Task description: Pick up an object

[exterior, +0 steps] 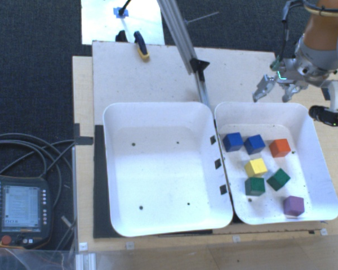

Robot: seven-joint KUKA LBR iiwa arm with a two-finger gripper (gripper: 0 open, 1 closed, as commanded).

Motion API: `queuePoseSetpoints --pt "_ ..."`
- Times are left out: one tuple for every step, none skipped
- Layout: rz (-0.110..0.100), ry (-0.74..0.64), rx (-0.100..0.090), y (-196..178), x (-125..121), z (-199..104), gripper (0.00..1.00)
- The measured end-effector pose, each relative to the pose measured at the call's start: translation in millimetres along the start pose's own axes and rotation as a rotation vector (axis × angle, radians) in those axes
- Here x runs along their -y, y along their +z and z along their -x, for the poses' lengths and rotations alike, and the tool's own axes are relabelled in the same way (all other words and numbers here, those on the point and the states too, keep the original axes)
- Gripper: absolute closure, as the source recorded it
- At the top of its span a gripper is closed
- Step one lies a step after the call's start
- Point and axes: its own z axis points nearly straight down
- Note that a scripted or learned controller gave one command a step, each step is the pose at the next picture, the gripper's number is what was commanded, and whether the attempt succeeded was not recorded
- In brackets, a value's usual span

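Your gripper (276, 90) above the right bin's (318, 145) far rim, jaws spread wide, holding nothing, seven cubes inside, orange cube (280, 147) nearest.

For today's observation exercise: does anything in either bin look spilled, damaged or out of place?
Nothing stands out. Seven cubes, among them the orange cube and purple cube, sit apart in the right bin; the pincer hovers above its far rim.

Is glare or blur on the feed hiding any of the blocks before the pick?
Camera view: left bin floor glares near white, right bin less so; all blocks read sharp and distinct, including the purple block and orange block; gripper over the bin's far rim looks slightly soft.
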Motion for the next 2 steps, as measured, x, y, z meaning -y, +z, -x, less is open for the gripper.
queuePoseSetpoints --pt "0.004 -0.001 0.001 -3 -1 0 0.00" --pt "0.001 0.001 0.001 39 -4 1 0.00"
